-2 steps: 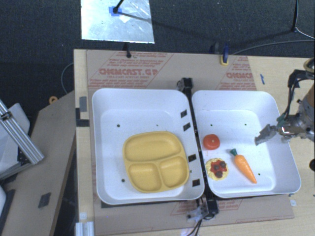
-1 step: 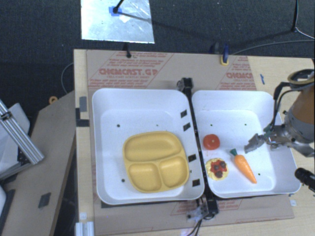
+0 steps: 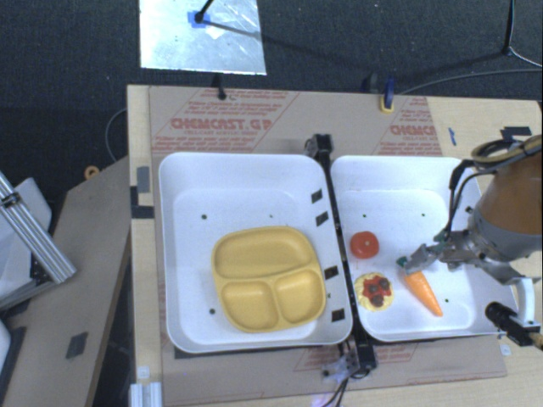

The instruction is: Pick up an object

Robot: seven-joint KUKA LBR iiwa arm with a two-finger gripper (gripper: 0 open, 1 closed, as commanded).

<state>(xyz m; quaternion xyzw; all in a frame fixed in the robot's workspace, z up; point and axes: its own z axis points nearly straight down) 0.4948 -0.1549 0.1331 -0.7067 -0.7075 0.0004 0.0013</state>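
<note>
Orange carrot (image 3: pixel 422 292) lain in right bin (image 3: pixel 399 181), long axis slanted from leafy end upper-left to tip lower-right | gripper (image 3: pixel 417 259) seen at carrot's leafy end, just above it, contact unclear | finger state cannot be told | nothing seen held | tomato (image 3: pixel 365 244) and small pizza (image 3: pixel 375 290) near, to carrot's left

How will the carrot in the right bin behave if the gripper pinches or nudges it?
The carrot looks like moulded toy food, so probably stiff and light. Its tapered, rounded body may squirt out of a pinch near the thin tip, or roll in an arc if nudged. It lies flat on the right bin floor, with the gripper by its green top.
</note>
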